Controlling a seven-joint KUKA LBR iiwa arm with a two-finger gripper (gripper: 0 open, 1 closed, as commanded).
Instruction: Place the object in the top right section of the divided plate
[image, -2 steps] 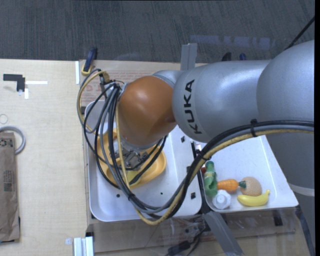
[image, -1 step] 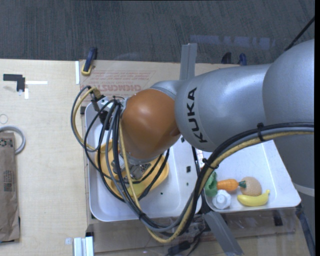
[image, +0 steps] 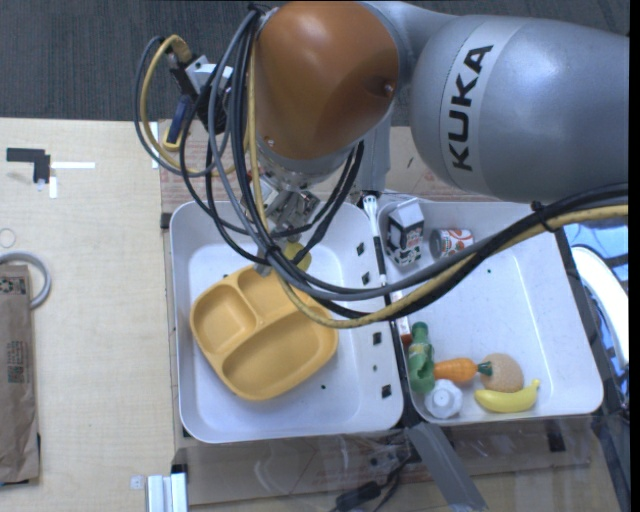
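bins: 2 (image: 190, 400) | divided plate: 1 (image: 262, 335) | banana: 1 (image: 507, 398) | end effector (image: 285, 225): state unclear

The divided plate (image: 262, 335) is mustard yellow in the white left bin (image: 190, 300). In the white right bin (image: 560, 300) — a yellow banana (image: 507, 398), an orange carrot (image: 455, 369), a green bottle (image: 419, 357). The arm (image: 500, 90) is grey — its band (image: 325, 75) orange-brown.

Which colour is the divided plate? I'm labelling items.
Mustard yellow, plain; the divided plate shows best in the camera view.
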